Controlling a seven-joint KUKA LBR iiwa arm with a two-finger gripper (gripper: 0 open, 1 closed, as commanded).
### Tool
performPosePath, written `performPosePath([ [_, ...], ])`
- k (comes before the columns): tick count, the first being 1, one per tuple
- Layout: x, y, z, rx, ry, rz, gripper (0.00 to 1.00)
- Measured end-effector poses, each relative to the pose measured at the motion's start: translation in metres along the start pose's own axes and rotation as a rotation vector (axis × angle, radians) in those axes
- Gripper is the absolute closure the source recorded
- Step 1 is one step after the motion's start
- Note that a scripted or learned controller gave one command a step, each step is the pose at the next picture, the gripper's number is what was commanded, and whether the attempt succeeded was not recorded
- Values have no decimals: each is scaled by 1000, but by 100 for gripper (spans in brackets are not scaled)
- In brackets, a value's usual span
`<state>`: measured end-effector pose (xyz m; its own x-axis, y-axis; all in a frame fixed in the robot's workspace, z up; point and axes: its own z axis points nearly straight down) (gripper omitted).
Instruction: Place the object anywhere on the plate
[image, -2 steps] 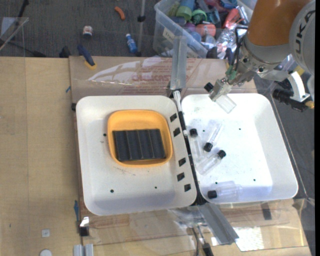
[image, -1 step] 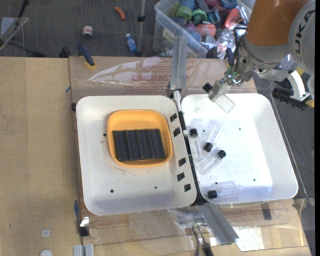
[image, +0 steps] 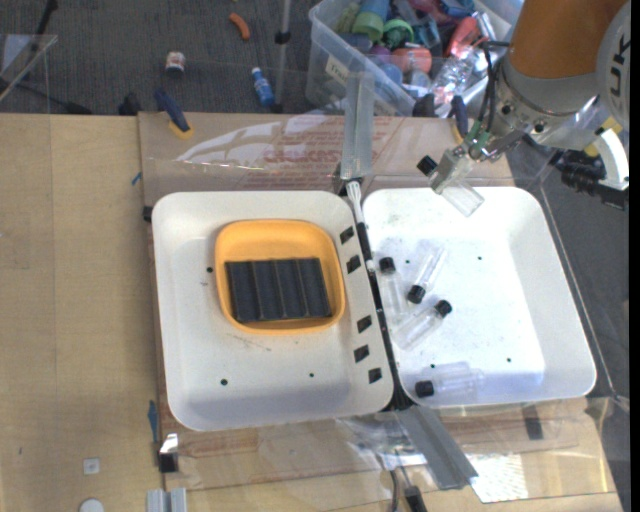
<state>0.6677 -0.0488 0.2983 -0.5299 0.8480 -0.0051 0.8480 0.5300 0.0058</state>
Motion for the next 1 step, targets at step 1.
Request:
performPosePath([
  [1,-2,-3,112,3,4,-113,100],
])
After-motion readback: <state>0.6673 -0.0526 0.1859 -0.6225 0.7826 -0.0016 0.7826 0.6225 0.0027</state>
